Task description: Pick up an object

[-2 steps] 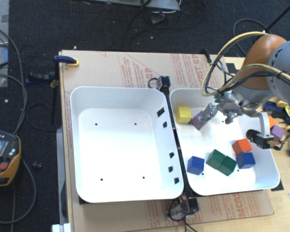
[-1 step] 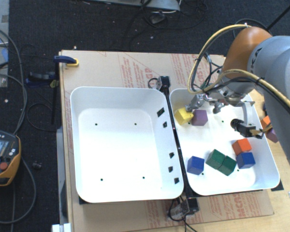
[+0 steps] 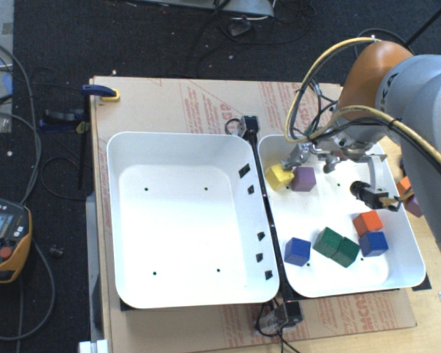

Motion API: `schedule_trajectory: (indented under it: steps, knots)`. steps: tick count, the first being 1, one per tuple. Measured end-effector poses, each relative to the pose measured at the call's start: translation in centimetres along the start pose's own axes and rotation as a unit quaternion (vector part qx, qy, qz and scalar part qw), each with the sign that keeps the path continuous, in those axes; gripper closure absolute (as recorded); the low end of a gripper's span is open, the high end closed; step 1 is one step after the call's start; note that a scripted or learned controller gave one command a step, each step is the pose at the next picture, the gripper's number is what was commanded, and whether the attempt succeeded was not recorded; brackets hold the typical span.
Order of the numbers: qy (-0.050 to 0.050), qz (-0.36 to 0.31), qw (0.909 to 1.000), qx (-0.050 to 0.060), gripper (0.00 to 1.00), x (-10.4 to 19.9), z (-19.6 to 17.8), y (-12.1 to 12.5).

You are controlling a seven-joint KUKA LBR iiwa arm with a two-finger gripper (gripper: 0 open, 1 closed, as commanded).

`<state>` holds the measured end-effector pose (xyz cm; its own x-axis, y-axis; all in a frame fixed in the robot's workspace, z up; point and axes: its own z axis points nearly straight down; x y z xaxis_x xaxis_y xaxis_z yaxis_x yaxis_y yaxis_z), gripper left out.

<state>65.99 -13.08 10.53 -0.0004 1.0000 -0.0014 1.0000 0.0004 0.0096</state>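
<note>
My gripper [image 3: 303,156] hangs low over the back left part of the right bin [image 3: 404,271]. Its tip sits just above a purple block [image 3: 304,179] and close to a yellow block [image 3: 280,175], which lie side by side against the bin's left wall. No object shows between the fingers. Toward the front of the same bin lie a blue cube [image 3: 298,251], a green block [image 3: 336,245], an orange cube [image 3: 367,221] and a second blue cube [image 3: 373,243].
The left bin [image 3: 132,153] stands beside the right one, with a black divider strip [image 3: 263,197] between them. Cables loop above the wrist. A black fitting [image 3: 367,193] sits over the right bin's middle. Clamps and a handheld controller [image 3: 4,237] lie off the bench at the left.
</note>
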Motion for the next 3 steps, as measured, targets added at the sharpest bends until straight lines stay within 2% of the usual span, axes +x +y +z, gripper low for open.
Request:
schedule_trajectory:
  steps: [1,2,3]
  knots:
    - [0.0,0.0,1.0,0.0,0.0,0.0,0.1,-0.3]
    - [0.0,-0.038,0.9993,0.005,0.0,-6.2,-0.5,-2.5]
    - [-0.001,0.007,1.0,0.001,0.0,0.7,1.3,-4.1]
